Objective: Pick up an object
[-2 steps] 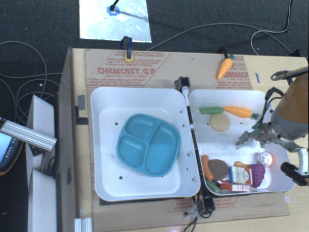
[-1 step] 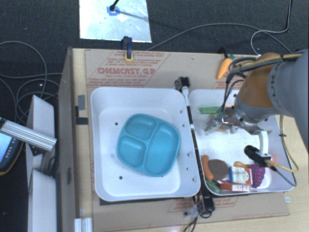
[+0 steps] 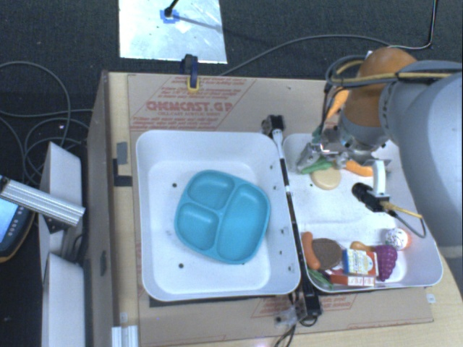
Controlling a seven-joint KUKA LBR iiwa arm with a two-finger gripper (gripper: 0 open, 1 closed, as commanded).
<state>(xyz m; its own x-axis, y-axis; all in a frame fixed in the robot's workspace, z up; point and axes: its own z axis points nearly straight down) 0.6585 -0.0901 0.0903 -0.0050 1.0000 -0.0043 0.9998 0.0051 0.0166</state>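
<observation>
Gripper (image 3: 317, 156) is low in the right bin's (image 3: 423, 270) far-left corner, beside a green piece (image 3: 312, 166) and a tan disc (image 3: 326, 179). Its opening and any hold cannot be judged. Nothing lifted; pick appears unfinished.

Dark carpet floor (image 3: 43, 20) with loose black cables (image 3: 29, 132); brown cardboard sheet (image 3: 195, 100) covers the bench; shiny silver plate (image 3: 172, 19) on floor beyond it.

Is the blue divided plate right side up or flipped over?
Right side up: the blue divided plate shows its three hollow compartments facing upward in the left bin.
</observation>
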